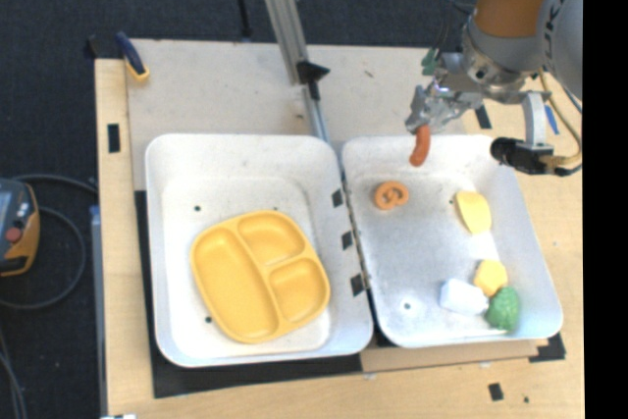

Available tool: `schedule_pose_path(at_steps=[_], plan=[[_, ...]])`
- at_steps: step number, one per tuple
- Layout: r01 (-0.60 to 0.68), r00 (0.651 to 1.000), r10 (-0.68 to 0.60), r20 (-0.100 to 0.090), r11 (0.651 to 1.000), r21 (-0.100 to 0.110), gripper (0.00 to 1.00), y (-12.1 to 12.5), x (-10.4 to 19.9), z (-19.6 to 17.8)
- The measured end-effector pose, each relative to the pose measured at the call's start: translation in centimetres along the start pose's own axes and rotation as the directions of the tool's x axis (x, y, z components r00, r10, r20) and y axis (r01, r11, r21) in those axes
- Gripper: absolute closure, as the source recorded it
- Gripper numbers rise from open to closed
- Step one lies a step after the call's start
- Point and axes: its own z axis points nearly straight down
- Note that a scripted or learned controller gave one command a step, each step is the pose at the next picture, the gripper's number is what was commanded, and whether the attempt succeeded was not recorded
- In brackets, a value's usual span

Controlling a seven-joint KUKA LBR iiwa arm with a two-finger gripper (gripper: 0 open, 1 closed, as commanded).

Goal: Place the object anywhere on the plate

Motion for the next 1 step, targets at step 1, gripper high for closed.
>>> schedule_pose_path(at_steps=[1], plan=[[0.001, 1.000, -0.001, -0.001, 1.000, 0.001, 1.00, -0.39, 5.59, 0.48]])
